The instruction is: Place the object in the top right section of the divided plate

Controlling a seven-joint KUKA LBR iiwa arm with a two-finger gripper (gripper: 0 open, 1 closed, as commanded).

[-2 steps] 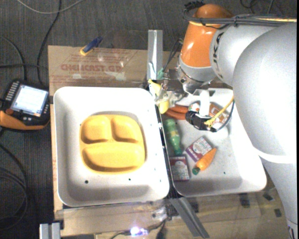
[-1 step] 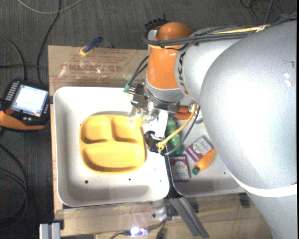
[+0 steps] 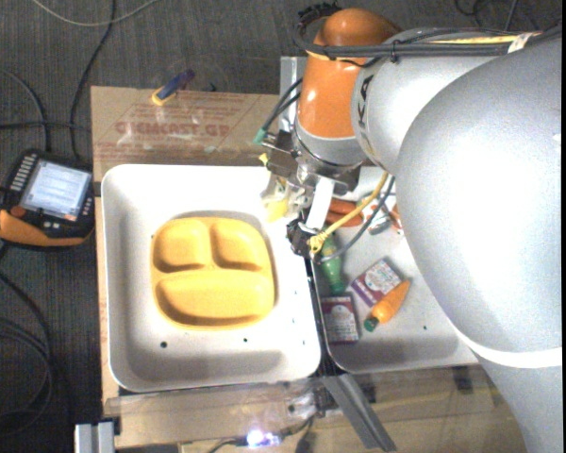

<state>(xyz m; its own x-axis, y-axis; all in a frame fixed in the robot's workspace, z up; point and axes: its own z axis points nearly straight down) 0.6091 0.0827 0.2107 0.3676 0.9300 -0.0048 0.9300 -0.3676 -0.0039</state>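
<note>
The yellow divided plate [image 3: 212, 272] lies in the left white bin [image 3: 123, 253]; its two small sections are on the far side and one long section is on the near side. All three sections look bare. My gripper [image 3: 291, 194] hangs over the ridge between the two bins, just beyond the plate's top right section [image 3: 241, 245]. A small pale yellow thing [image 3: 275, 204] shows at the gripper's left side, and whether it is held is unclear. The wrist and orange band [image 3: 340, 74] hide much of the gripper.
The right bin [image 3: 406, 347] holds a green item [image 3: 331, 268], a dark purple packet [image 3: 339, 317], a purple and white packet [image 3: 378, 278], an orange carrot [image 3: 390, 302] and an orange-red piece [image 3: 344, 209]. A teach pendant [image 3: 47, 196] lies left of the bench.
</note>
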